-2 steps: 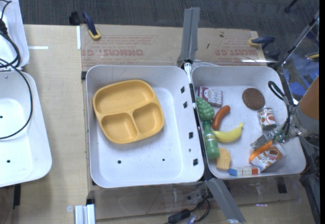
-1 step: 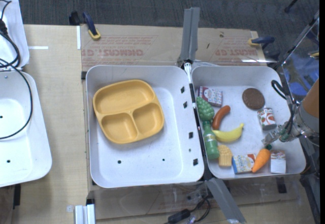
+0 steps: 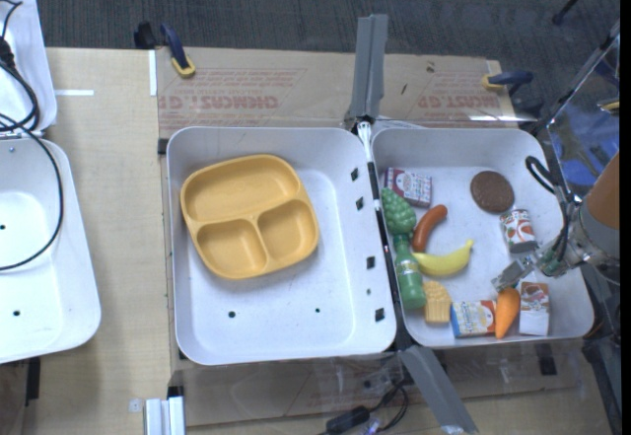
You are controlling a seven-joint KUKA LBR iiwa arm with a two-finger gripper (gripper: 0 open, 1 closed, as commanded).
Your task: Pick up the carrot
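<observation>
On the bench, camera view:
Left bin: holds a yellow divided plate, set toward its upper left, with three compartments.
Right bin: holds the toy food.
Carrot: orange, lying near the front wall of the right bin, tip pointing down, between a small carton on its left and a white box on its right, touching or nearly touching both.
Gripper: at the right side of the right bin, just above and to the right of the carrot; nothing shows between its fingers.
Jaws: cannot tell whether they are open or closed, the tips are too small and blurred.
Other food: a banana, a sausage, a green vegetable, corn, a brown cookie, a small can and a red-and-white pack.
</observation>
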